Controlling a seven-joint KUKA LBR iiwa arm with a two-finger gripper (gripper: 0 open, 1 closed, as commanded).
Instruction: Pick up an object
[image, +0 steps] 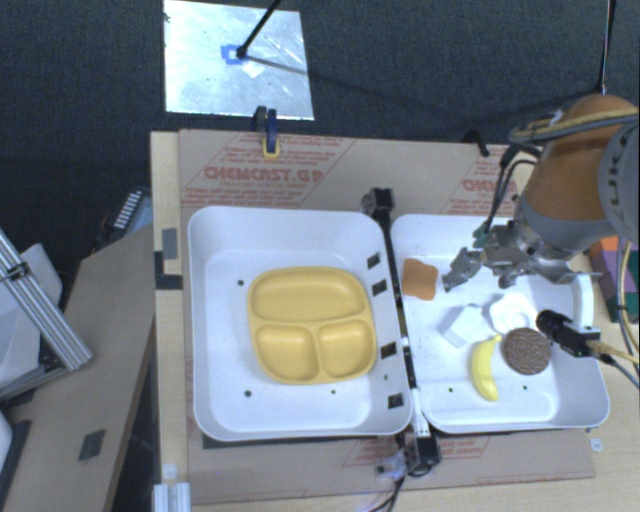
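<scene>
On the bench: two shallow white bins side by side on a brown sheet with red print.
Left bin (215, 250): white, holding one thing, the yellow tray.
Right bin (560, 410): white, holding the small objects, with the arm over its upper part.
Arm (575, 185): grey with an orange band, reaching in from the right above the right bin.
Yellow tray (305, 322): three compartments, one long at the top and two smaller below, lying flat in the middle of the left bin.
Gripper (462, 272): low over the upper left part of the right bin, just right of the toast; nothing shows between its fingers, and I cannot tell whether they are spread or closed.
Round brown cookie (526, 351): right part of the right bin, near the banana.
Banana (485, 368): yellow, lying below the white block.
Toast (419, 279): brown slice near the right bin's left wall.
White block (464, 325): between toast and banana.
</scene>
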